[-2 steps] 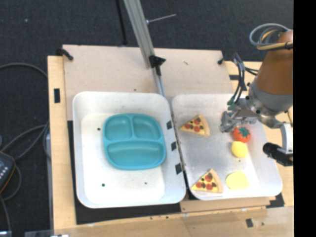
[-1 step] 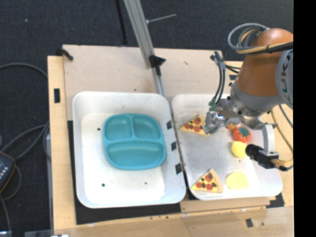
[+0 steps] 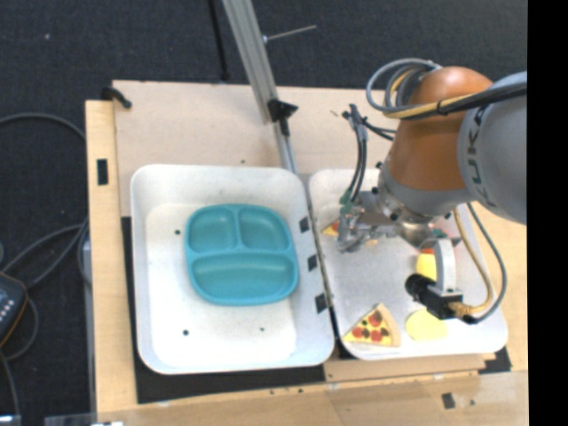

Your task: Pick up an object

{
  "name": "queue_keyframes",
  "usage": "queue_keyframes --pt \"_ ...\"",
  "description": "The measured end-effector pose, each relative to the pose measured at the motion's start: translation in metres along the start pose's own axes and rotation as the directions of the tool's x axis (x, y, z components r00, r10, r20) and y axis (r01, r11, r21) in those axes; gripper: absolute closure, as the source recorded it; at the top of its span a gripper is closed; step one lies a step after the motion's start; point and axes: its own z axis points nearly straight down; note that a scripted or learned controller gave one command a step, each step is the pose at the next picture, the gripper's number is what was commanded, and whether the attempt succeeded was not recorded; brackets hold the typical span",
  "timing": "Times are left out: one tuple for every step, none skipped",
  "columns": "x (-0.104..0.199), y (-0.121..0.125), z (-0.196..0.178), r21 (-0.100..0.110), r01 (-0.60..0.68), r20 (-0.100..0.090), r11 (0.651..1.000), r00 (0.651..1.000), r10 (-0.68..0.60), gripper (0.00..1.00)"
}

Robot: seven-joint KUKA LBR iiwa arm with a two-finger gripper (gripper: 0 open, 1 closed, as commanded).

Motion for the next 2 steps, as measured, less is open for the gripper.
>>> queue_keyframes --pt "0.049 -0.014 0.010 0.000 0.000 0.000 1.000 1.000 0.000 1.00" --pt "0.100 -0.017 0.018 0.002 0.001 -0.001 1.000 1.000 -0.001 1.00"
